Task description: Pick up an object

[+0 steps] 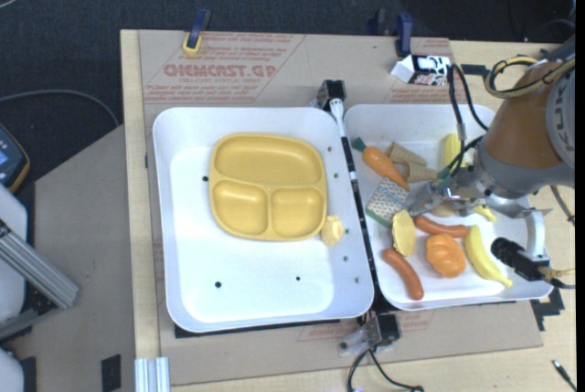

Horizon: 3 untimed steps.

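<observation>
Gripper (437, 196) is down in the right bin (402, 118) over the toy food, can't tell its jaws' state, I'd center on the sausage (442, 227) before lifting.

Left bin (183, 198): a yellow divided plate (268, 185) takes up the upper middle, with a small pale yellow piece (332, 230) just beside its lower right corner. The floor in front of the plate and along the left wall lies open.

Right bin (384, 121): crowded. A carrot (385, 166), a checkered piece (387, 199), a yellow wedge (403, 233), two sausages (403, 274), an orange fruit (444, 255) and a banana (483, 255) lie close together, several touching. The arm (523, 139) overhangs the right half, and the hand (430, 196) sits low among the items. Bare floor remains along the top edge and at the lower left corner.
</observation>
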{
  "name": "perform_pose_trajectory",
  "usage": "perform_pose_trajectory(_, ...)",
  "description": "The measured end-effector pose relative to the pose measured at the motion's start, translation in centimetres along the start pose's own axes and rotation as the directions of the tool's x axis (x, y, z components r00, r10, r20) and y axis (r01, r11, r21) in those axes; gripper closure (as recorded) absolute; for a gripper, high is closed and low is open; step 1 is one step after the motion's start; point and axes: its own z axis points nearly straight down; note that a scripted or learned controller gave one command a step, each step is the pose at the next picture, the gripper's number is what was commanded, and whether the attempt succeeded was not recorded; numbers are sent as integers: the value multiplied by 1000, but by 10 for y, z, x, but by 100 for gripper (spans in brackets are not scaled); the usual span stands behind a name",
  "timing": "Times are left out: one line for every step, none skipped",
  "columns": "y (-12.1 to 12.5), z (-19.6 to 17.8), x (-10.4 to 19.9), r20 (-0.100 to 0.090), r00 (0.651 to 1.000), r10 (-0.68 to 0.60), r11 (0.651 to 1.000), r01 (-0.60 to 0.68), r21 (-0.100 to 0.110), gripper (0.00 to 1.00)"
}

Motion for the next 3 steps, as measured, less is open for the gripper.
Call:
perform_pose_trajectory(1, -14, -1, 3, 1000, 1, 1000, -1, -7, 100)
perform_pose_trajectory(-2, -76, -6, 5, 1000, 0, 1000, 0, -12, 100)
perform_pose_trajectory(7, -136, -8, 5, 1000, -2, 1000, 2, -13, 100)
